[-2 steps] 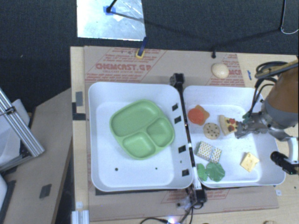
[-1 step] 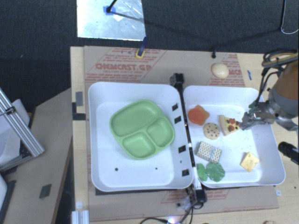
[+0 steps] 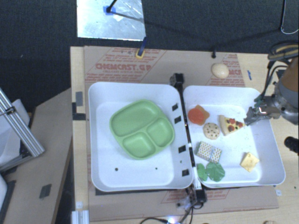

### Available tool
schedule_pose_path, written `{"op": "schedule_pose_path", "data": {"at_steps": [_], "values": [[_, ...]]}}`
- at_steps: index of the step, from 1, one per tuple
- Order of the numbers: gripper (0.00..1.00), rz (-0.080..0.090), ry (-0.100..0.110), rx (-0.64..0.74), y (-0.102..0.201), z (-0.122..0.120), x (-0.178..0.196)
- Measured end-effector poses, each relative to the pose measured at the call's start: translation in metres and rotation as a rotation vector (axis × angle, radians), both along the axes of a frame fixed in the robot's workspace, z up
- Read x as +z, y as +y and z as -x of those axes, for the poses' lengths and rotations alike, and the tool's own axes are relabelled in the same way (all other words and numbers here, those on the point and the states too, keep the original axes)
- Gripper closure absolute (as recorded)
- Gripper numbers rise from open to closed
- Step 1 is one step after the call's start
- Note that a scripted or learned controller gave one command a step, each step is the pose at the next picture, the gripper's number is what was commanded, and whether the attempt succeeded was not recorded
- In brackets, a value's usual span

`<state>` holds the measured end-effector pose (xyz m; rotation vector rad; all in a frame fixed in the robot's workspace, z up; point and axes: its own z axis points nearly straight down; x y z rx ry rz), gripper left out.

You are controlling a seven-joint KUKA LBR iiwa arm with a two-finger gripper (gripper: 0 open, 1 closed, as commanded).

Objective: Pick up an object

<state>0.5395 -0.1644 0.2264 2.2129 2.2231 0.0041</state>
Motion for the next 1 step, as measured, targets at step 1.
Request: {"op": "schedule_pose_path", "data": {"at_steps": [1], "values": [[1.0,-0.003,0.005,0.004,0.0497,0.0141,-0.0112]]}}
